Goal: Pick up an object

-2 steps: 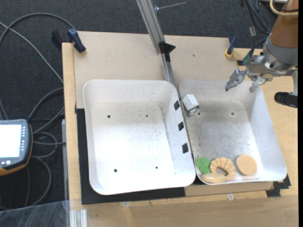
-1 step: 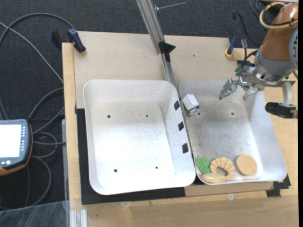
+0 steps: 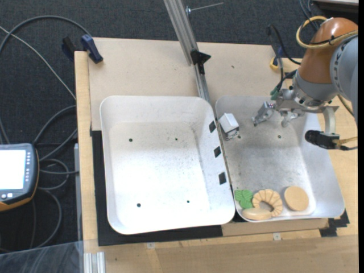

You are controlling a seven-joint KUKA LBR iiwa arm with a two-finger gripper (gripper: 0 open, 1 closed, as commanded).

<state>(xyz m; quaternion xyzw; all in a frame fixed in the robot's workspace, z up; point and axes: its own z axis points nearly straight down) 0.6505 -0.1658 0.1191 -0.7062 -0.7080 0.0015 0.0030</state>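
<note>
Overhead, the grey KUKA arm (image 3: 335,56) reaches in from the right, its orange band (image 3: 325,36) bent over the far end of the right-hand bin (image 3: 318,169) and its wrist pointed down and leftward. The gripper (image 3: 266,114) hangs low above the bin's upper floor, metal fingers angled toward the divider between the two bins; nothing can be seen between them, and from this slant whether they stand apart or closed cannot be told.

Just left of the gripper, a small white and grey block (image 3: 228,123) sits against the right bin's inner wall, close to but apart from the fingers. A black cable connector (image 3: 321,138) juts out to the gripper's right, below the wrist.

Well below the gripper, along the bin's near edge, three objects lie in a row: a green leafy piece (image 3: 244,198), a tan ridged croissant-like toy (image 3: 267,203) touching or nearly touching it, and a round tan disc (image 3: 296,198) just beside that.

Farther left of the gripper lies the left-hand bin (image 3: 114,152), speckled white. A metal pole (image 3: 181,24) slants up beyond the bins.
</note>
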